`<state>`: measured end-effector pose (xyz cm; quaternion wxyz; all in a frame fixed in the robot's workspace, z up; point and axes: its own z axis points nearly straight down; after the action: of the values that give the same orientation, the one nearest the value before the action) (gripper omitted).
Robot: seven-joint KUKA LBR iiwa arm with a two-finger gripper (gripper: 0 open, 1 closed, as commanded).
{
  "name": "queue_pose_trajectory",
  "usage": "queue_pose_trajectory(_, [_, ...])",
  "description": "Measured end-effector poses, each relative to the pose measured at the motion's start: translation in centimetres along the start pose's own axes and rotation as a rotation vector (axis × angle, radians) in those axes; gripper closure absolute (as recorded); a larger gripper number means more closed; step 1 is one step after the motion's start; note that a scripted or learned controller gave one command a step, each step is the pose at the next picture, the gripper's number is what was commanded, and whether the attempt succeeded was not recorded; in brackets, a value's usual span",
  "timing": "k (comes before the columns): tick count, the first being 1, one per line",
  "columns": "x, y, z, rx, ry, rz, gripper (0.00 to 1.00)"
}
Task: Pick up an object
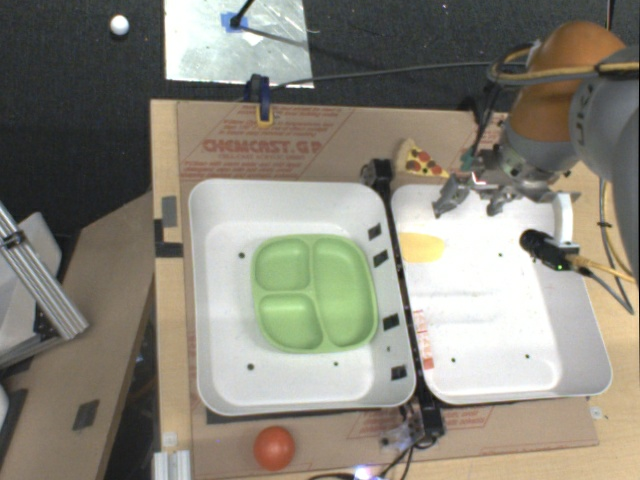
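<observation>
Two shallow white bins are set side by side on a brown cardboard sheet (300, 138) printed with red lettering. In the left bin (215, 218) a green divided tray (313, 292) with three compartments is laid roughly at the centre, its corners rounded. In the right bin (520, 338) a flat yellow object (421, 247) is seen near the far left corner, just beside the wall shared with the other bin; its exact kind cannot be told at this resolution.

The grey arm (600, 118) with its orange band is reached in from the right, and the gripper (472, 197) is held above the far edge of the right bin. Its two fingers are spread apart, pointing down, with nothing between them. The yellow object lies near the gripper but apart from it, lower and to the left in the view.

A pizza-slice toy (420, 158) is seen on the cardboard just beyond the right bin's far left corner. An orange-red ball (274, 447) rests on the cardboard at the near edge, outside the left bin. A crumpled silver sheet (235, 28) lies on the dark surface beyond the cardboard.
</observation>
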<state>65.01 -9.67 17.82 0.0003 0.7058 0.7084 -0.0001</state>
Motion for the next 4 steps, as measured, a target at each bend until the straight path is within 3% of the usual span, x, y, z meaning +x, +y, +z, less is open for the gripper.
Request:
queue_pose_trajectory(1, [0.5, 0.2, 6.2, 0.003, 0.001, -0.003, 0.0])
queue_pose_trajectory(2, [0.5, 0.3, 9.4, -0.001, 0.0, -0.002, 0.0])
queue_pose_trajectory(3, [0.5, 0.4, 8.2, -0.005, 0.0, -0.003, 1.0])
queue_pose_trajectory(4, [0.6, 1.0, 3.7, -0.005, 0.0, -0.001, 1.0])
